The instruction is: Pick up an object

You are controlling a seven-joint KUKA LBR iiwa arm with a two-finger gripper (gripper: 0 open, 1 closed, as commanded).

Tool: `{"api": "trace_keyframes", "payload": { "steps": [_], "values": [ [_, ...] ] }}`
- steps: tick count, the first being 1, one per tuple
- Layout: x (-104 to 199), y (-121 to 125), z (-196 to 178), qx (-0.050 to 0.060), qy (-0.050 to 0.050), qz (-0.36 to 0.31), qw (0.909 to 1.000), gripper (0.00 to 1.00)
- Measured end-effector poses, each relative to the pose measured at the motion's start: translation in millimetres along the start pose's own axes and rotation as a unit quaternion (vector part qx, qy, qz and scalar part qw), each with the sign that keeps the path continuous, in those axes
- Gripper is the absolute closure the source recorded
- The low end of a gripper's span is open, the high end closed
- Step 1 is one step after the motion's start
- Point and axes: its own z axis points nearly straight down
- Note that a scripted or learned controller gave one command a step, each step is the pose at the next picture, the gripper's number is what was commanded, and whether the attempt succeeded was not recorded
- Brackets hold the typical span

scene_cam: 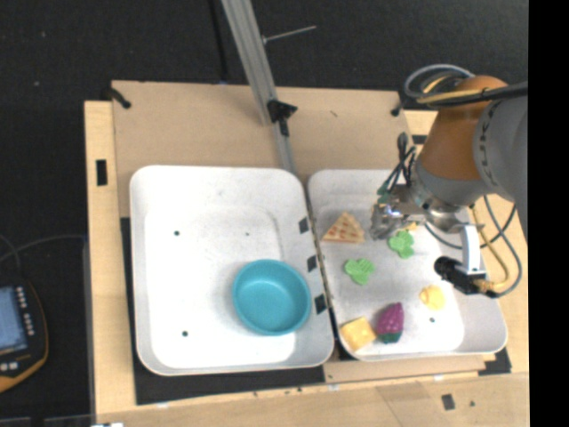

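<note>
Right bin (480, 332): green piece (402, 243) just beside claw (384, 221).

Tabletop (196, 132): tan board on a dark floor, carrying two shallow white bins side by side. Left bin (178, 203) sits at 9 o'clock of the right bin (342, 189), rims touching. A grey metal post (253, 60) slants from 12 o'clock down to the bins' shared top corner. A dark handheld device with a screen (16, 323) lies off the tabletop at 8 o'clock, cable attached.
</note>
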Motion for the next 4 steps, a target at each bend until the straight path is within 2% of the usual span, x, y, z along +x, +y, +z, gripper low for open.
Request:
{"api": "trace_keyframes", "payload": {
  "steps": [1,2,3,4],
  "values": [
    [-6,-6,-45,0.002,0.0,0.002,1.0,1.0],
    [-10,-7,-106,0.002,0.0,0.0,1.0,1.0],
    [43,0,-111,0.001,0.0,0.0,1.0,1.0],
    [95,8,-94,0.003,0.001,-0.002,1.0,1.0]
  ]
}}
